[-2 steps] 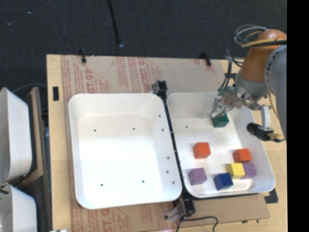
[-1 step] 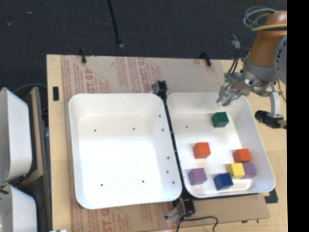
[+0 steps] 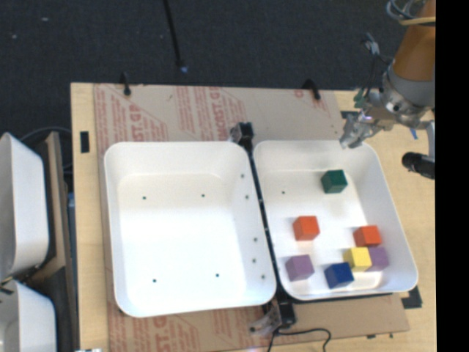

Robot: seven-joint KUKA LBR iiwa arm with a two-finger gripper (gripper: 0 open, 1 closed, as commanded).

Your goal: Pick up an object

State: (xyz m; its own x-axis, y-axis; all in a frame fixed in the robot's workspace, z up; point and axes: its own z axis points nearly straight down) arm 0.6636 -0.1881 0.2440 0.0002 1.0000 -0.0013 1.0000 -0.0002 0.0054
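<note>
The right bin (image 3: 293, 167) holds several small cubes. A green cube (image 3: 334, 181) lies nearest its far edge. An orange cube (image 3: 306, 228) sits mid-bin, and a second orange cube (image 3: 368, 236) is by the right wall. Along the near side are a yellow cube (image 3: 359, 257), a blue cube (image 3: 338, 274), a purple cube (image 3: 299, 268) and another purple cube (image 3: 379, 259), half hidden behind the yellow one. My gripper (image 3: 355, 134) hangs over the far right rim of that bin, above and to the right of the green cube, with nothing seen in it.
The left bin (image 3: 183, 226) stands beside the right one, their walls meeting at a black clamp (image 3: 243, 132). Both rest on a wooden board (image 3: 176, 116). White containers (image 3: 22, 196) stand at the far left, and a dark cable (image 3: 172, 28) crosses the floor behind.
</note>
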